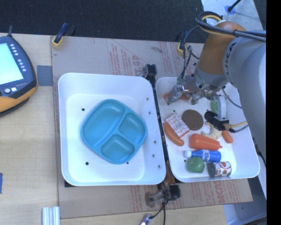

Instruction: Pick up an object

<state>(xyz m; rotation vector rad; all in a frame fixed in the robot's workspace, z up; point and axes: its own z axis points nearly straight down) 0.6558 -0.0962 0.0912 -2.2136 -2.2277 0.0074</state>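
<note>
My gripper (188, 93) hangs low over the far end of the right bin (253, 159), just above a round brown patty (193, 119). A small reddish thing (170, 96) lies at the gripper's left side; whether it touches the gripper I cannot tell. Nearer the front lie a hot dog (173, 134), a pink-checked packet (177, 123), an orange carrot (204, 141), a blue and white bottle (204, 155), a green fruit (195, 165) and a red can (219, 169).
The left bin (70, 168) holds a blue divided plate (114, 131). A small orange piece (227, 136) and a green item (214, 106) sit by the right bin's right side. An orange-edged tablet (7, 76) rests on the bench at far left.
</note>
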